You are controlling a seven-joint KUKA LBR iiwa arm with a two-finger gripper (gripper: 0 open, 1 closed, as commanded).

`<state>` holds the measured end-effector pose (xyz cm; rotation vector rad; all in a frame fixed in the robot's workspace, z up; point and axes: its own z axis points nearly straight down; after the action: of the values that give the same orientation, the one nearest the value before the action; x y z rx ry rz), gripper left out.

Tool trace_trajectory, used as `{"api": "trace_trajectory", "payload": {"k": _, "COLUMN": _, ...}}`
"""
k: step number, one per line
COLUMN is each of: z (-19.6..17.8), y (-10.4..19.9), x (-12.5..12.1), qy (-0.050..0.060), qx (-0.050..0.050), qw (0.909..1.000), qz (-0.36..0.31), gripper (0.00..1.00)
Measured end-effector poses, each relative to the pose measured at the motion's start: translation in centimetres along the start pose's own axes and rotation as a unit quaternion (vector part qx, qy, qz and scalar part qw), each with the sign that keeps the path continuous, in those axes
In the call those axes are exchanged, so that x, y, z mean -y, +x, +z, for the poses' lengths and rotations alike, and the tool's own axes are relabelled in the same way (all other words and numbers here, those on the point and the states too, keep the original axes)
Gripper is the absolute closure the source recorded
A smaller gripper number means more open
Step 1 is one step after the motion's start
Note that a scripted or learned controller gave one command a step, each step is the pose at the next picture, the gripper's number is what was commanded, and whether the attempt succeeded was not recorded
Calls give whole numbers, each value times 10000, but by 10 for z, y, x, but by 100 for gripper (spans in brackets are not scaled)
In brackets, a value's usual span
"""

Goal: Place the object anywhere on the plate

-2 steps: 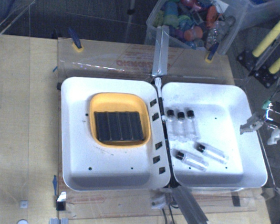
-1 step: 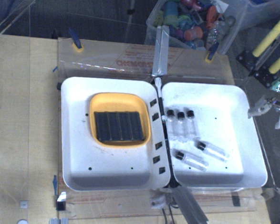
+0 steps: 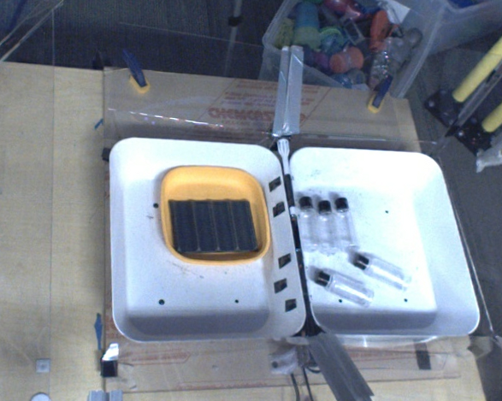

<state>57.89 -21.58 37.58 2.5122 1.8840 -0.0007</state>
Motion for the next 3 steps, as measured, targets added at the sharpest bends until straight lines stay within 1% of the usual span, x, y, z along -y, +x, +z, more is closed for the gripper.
{"api": "trace_trajectory", "payload": {"k": 1, "z": 56, "y": 1, "x": 3, "qy": 18, "qx": -8, "qw": 9948, "qz": -1014, "gripper": 0}}
{"api": "trace_trajectory", "payload": {"k": 2, "z": 68, "y": -3, "x": 8, "qy": 18, "qx": -9, "qw": 9968, "qz": -800, "gripper": 0}}
{"api": "trace_trajectory", "payload": {"k": 3, "z": 43, "y": -9, "x": 14, "qy": -11, "qx": 2, "qw": 9981, "qz": -621, "gripper": 0}}
